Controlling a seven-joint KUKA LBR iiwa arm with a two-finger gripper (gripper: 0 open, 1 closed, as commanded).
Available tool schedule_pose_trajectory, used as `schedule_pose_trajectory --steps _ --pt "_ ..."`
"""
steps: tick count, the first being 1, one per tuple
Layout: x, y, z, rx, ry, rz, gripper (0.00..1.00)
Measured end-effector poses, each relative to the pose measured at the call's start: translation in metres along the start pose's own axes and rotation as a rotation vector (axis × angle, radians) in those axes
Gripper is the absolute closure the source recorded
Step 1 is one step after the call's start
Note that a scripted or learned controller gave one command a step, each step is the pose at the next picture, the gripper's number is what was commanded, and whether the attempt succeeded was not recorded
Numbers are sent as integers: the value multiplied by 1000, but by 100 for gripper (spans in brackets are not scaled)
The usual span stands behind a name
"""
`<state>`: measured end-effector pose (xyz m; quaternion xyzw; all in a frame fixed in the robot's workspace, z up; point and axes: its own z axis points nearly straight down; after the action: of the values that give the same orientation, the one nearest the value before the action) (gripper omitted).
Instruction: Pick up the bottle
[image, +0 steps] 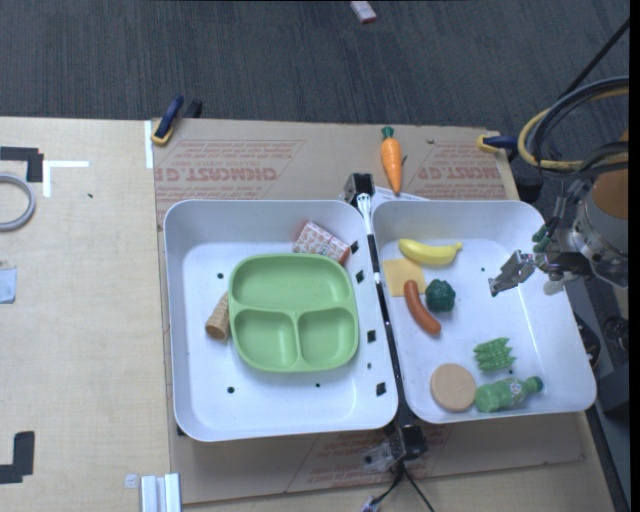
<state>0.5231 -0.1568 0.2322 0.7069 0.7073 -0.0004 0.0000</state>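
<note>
Bottle (508, 393): green, lying on its side in the near right corner of the right bin (560, 330), cap end pointing right, close to the near wall. Tan disc (453, 386) sits touching or just beside its left end; a green leafy toy (493, 352) lies just beyond it on the far side.

Pincer (512, 272) hangs over the right bin's far-right part, well apart from the bottle, holding nothing. Too small and slanted to say how wide it stands: cannot tell.

My read: the step in hand is the approach, grasp not yet begun. To do it well:
- travel toward the near corner, then line up across the bottle's short axis, not along its length
- aim for mid-body, away from the disc end, so a finger doesn't land on the disc
- near wall is tight; a finger on that side may clip the rim, so come straight down
- round and lying flat, so it will likely roll if one finger touches first

Other contents, right bin: banana (431, 250), yellow slab (400, 277), sausage (422, 307), broccoli (440, 295). Left bin (190, 320): green divided plate (295, 312), cone (219, 317), patterned packet (320, 240). Carrot (391, 159) lies on the cardboard (230, 165) beyond the bins.

Writing: the cardboard carries red print, upside down and mirrored from here, something like "CHEMCAST GP"; not sure. Bottle label unreadable.
</note>
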Motion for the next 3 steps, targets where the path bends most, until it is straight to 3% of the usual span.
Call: schedule_pose_trajectory --steps 1,2,3 --pt "0 0 -9 0 -1 0 100" --pt "60 -46 8 1 0 -116 100" --pt "158 -46 40 2 0 88 100"
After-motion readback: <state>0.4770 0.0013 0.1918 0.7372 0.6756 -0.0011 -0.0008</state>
